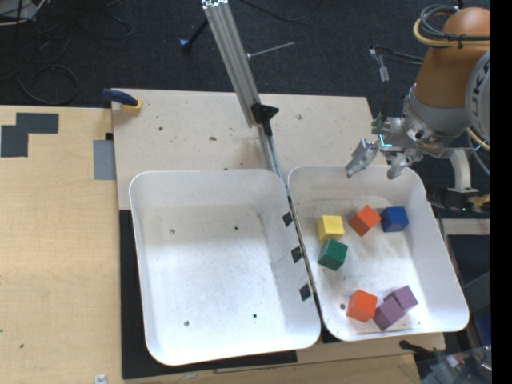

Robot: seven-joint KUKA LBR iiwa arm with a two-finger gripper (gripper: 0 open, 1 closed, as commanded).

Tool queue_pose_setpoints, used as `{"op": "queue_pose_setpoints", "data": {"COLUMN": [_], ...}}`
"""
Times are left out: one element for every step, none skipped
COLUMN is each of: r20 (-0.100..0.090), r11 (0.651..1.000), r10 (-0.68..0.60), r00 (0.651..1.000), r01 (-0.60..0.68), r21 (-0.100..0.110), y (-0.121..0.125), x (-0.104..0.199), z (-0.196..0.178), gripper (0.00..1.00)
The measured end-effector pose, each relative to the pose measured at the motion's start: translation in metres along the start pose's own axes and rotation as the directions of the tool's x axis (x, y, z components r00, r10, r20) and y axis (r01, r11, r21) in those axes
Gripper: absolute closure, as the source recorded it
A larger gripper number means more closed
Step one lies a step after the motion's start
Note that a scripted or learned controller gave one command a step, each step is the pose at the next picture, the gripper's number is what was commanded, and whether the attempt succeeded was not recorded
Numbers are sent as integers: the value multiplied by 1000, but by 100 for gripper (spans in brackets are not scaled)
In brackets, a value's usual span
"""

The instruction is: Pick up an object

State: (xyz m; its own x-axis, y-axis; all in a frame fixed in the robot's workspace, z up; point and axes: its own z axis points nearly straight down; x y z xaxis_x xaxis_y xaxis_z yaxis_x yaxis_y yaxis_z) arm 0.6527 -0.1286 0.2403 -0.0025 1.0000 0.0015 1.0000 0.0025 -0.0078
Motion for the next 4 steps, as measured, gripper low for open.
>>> {"op": "queue_pose_setpoints", "data": {"r20": [1, 1, 0, 1], "r11": [1000, 1000, 1000, 1000], "r10": [-2, 2, 2, 2], "r00": [1000, 1000, 1000, 1000], "r01": [2, -2, -2, -2], "r21": [-4, 1, 0, -6], "y": [1, 5, 1, 1], "x": [0, -6, 0, 1], "z": [-3, 56, 102, 151], "gripper": [0, 0, 0, 0]}}
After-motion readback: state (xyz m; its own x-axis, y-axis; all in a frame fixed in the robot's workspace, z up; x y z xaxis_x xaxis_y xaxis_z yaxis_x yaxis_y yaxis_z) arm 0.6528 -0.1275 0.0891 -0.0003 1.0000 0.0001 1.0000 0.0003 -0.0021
